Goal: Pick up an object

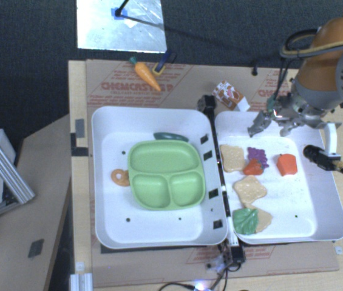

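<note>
Over the far edge of the right bin, the tool hangs with its two fingers spread apart and nothing between them, the grey arm reaching in from the right. Below it on that bin's floor lie a pale bread slice, a purple grape bunch touching a small red piece, an orange-red block, another toast piece and a green leaf. The left bin holds a green divided plate with a small pretzel just beside it, and a toy carrot lies on the desk beyond the bins.
</note>
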`<move>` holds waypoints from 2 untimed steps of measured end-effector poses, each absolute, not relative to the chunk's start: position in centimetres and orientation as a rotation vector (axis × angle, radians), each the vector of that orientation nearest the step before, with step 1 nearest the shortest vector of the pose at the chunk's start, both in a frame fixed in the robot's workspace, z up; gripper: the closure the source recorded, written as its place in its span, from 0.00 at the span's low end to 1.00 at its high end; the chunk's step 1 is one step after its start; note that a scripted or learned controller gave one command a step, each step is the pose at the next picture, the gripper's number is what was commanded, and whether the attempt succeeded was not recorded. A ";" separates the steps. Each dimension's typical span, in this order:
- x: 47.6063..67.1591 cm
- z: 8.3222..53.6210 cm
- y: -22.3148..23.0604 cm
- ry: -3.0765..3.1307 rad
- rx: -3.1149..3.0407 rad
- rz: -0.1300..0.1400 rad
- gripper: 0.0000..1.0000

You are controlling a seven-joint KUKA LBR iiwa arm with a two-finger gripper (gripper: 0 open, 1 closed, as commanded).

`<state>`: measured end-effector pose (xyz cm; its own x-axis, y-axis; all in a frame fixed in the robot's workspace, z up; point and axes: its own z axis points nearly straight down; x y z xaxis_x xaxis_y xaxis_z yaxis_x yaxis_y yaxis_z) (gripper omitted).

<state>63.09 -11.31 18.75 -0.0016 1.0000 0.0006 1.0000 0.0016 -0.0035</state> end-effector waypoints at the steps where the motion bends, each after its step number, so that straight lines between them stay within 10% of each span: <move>1: 62.6 13.3 -10.4 -2.222 -2.216 0.003 0.00; 2: 62.8 8.5 -10.3 -2.224 -2.224 -0.005 0.00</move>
